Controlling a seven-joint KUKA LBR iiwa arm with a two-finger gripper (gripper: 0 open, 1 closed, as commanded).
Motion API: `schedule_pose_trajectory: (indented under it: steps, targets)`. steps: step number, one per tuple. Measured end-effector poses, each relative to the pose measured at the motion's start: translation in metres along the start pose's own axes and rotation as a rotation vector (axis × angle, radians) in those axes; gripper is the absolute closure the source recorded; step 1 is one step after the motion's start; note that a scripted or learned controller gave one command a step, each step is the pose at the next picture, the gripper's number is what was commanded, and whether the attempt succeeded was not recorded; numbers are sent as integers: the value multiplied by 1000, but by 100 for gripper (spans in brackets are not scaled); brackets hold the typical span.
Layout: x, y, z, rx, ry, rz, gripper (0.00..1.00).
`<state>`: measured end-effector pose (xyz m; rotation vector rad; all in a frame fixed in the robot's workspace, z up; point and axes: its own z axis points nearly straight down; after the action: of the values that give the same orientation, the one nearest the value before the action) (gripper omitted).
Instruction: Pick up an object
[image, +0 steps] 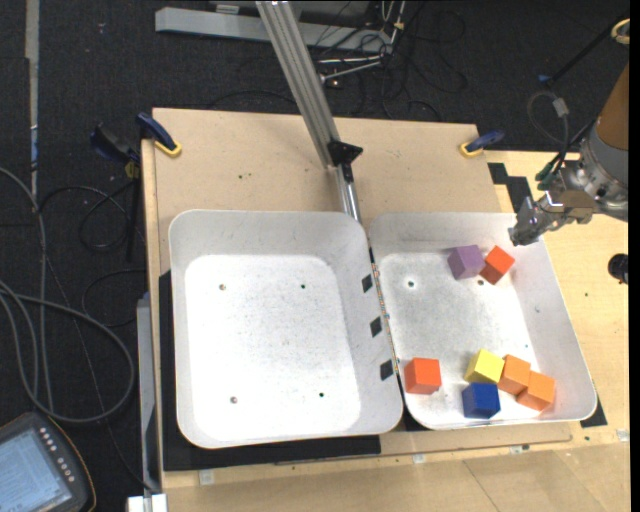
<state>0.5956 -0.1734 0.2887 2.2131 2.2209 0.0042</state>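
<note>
Nearest, along the right bin's (560, 310) front edge: a blue cube (481, 400), a yellow cube (485, 367), two orange cubes (526, 381) touching, and one orange cube (423, 375) sitting apart. Farther back, a purple cube (464, 262) is lying just beside a tilted orange-red cube (497, 264). The left bin (190, 300) is resting alongside on the tan bench (250, 160). The gripper (527, 228) is hovering at the right bin's far rim, holding nothing visible; spread or pressed together cannot be told. Dark floor with cables (60, 240) is surrounding the bench.

Grey arm (600, 165) with an orange band, black cables, and a dark metal hand (527, 228).
</note>
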Motion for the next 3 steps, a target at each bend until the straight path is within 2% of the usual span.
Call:
schedule_pose_trajectory:
  steps: [1,3]
  targets:
    - [55,-4,20,7,4,-4,100]
    - [174,-26,38,8,5,-5,100]
